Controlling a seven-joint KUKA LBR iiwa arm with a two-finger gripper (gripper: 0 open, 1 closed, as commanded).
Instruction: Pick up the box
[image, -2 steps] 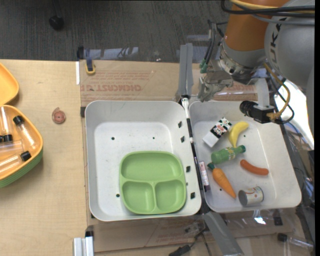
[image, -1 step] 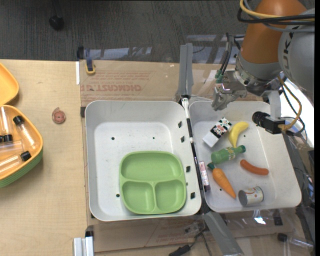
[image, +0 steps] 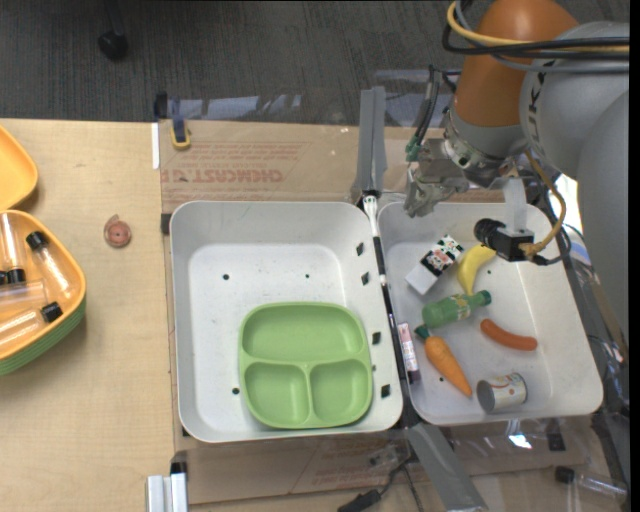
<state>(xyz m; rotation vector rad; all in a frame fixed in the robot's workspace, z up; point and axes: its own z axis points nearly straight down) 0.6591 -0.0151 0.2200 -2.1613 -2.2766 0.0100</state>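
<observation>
Box (image: 436, 264) looks like light, stiff cardboard, lying tilted in the right bin (image: 560, 400) touching the banana (image: 474, 266); best pinched across its narrow sides. Gripper (image: 428, 190) hovers at the far rim, can't tell if it's spread.

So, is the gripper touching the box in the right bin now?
Apart. In the camera view the gripper hangs near the right bin's far left corner, and bare white bin floor shows between it and the box, which lies beside the banana.

Single fixed camera above bench, looking down at a slant, moderately near; both white bins (image: 190, 300) framed, arm (image: 560, 70) enters right, top probably cropped.
</observation>
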